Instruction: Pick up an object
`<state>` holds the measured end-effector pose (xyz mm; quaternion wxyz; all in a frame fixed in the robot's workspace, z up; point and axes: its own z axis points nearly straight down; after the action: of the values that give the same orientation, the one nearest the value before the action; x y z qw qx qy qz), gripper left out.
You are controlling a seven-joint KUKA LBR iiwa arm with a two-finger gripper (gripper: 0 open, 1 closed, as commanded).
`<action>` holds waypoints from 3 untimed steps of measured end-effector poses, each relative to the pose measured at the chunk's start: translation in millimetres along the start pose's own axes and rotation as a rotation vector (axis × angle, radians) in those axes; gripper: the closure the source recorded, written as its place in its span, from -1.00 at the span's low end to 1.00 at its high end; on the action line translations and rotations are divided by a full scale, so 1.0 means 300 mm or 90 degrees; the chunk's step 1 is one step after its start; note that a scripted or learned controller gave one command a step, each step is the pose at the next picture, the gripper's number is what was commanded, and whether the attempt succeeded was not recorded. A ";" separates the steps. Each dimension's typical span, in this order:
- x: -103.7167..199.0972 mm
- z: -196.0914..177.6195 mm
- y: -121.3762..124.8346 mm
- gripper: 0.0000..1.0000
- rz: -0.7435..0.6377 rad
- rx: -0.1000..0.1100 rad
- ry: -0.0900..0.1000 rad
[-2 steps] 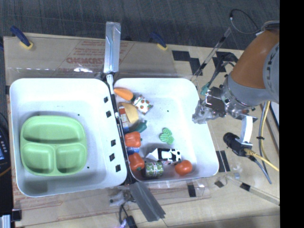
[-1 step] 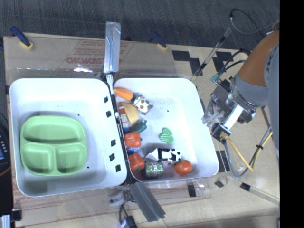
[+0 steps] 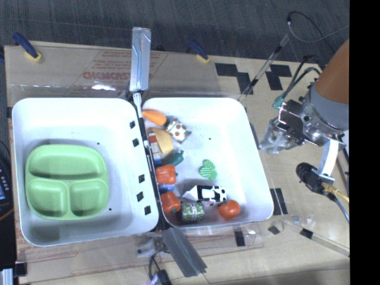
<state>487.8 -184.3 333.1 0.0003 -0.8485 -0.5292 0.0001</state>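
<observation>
Judging by looks, your green leaf [image 3: 207,170], alone right of the red pepper [image 3: 165,173], seems light, stiff plastic; pinch its edges. I cannot tell the tool's [image 3: 274,140] state.

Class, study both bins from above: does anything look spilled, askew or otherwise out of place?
Nothing is spilled or broken. The small toys are bunched against the right bin's left wall and near corner, and the toy can lies on its side. The green divided tray sits flat in the left bin. The gripper hangs outside the bins.
</observation>
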 end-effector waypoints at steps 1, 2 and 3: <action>0.199 0.097 -0.117 1.00 -0.097 0.002 0.000; 0.385 0.189 0.062 1.00 -0.018 0.003 -0.001; 0.207 0.245 -0.069 1.00 -0.114 0.003 -0.001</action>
<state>496.5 -119.4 259.4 0.0020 -0.7976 -0.6032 0.0018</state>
